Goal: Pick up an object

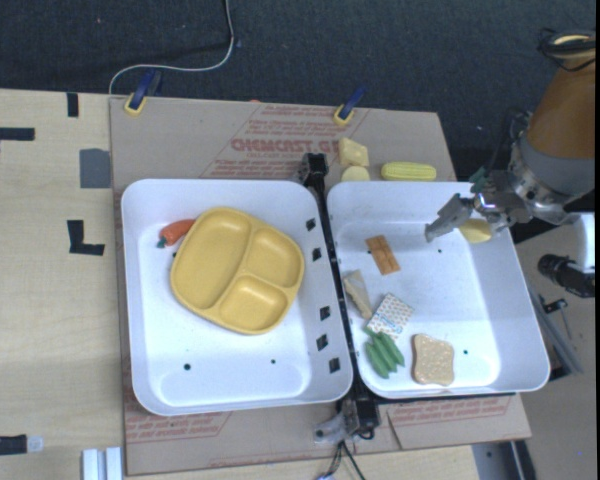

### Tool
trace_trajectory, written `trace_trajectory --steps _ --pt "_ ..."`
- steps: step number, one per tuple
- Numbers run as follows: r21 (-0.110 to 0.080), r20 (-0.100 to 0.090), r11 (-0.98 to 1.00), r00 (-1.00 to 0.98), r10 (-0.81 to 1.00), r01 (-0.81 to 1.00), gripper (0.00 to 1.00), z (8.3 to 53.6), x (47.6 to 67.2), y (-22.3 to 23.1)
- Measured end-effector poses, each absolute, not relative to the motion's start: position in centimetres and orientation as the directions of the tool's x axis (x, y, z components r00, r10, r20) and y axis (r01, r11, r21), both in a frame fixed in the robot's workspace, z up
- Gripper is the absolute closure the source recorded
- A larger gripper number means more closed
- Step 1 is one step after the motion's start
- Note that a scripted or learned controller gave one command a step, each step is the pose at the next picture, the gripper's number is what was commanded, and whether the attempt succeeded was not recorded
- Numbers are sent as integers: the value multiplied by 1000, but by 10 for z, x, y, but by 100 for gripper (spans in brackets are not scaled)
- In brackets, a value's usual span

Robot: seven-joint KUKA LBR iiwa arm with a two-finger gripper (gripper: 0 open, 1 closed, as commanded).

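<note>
Pale yellow object (476,231) clamped between gripper (464,218) fingers above the right bin (500,298) at its far right edge, below in that bin an orange strip (383,255), toast slice (433,359), green beans (384,352), yellow divided plate (238,269) in the left bin (145,298).

yellow plate (238,270) | green beans (384,353) | speckled, perhaps chequered, packet (390,315) | white bins (140,298)

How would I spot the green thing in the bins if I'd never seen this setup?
Start at the right-hand white bin, not the one holding the yellow plate. Look along its near edge, by the divider. The green bean pods lie left of the toast slice, below the dotted square: the only green item.
</note>
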State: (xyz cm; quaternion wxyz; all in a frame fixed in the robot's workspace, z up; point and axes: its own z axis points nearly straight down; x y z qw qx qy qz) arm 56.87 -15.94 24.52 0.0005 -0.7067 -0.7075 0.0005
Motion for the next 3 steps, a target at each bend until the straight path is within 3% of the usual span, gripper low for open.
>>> trace_trajectory --steps 1,2,3 --pt "-6 2 5 -5 1000 1000 0 139 611 -121" --pt "-1 -3 2 -2 1000 1000 0 81 621 -115" --pt "0 -1 1 -1 1000 1000 100 95 622 -115"
